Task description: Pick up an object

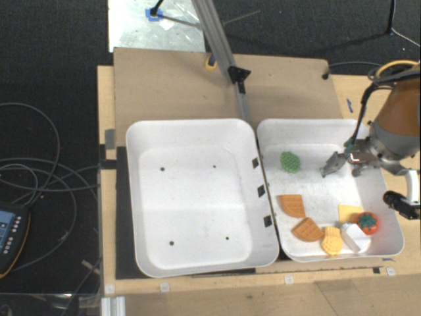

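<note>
Dark carpet floor with loose black cables, a wooden bench, perhaps a plastic sheet beyond.

Jaws over right bin, green piece near, orange pieces below

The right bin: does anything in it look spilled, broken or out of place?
Nothing stands out. In the right bin, the green piece lies apart, while the orange, yellow and white pieces crowd its near corner, all inside the rim. The gripper hovers beside the green piece.
</note>
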Robot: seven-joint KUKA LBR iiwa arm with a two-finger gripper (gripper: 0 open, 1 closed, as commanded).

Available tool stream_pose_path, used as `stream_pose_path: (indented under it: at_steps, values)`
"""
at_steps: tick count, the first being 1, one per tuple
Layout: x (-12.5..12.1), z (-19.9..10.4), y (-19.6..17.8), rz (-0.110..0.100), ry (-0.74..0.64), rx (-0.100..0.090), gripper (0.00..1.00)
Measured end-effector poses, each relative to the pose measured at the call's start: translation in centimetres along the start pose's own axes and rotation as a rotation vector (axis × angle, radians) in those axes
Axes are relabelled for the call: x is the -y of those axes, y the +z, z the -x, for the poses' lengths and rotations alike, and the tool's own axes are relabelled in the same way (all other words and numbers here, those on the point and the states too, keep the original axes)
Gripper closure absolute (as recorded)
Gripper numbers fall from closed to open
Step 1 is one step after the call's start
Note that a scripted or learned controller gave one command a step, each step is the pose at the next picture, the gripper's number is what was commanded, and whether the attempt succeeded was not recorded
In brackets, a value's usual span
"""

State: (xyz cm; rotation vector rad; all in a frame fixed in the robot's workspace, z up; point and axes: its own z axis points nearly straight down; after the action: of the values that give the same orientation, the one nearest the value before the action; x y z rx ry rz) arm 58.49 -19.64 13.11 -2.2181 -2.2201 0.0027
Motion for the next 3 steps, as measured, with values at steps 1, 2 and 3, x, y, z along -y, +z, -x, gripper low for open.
stream_pose_path:
  at_steps: [1, 2, 3]
  values:
    - [0.0, -0.1, 4.3, 0.001, -0.001, 0.000, 0.00]
    - [-0.2, 0.0, 2.9, 0.007, -0.001, 0.002, 1.00]
    - [0.3, -0.1, -3.3, 0.010, -0.002, 0.003, 1.00]
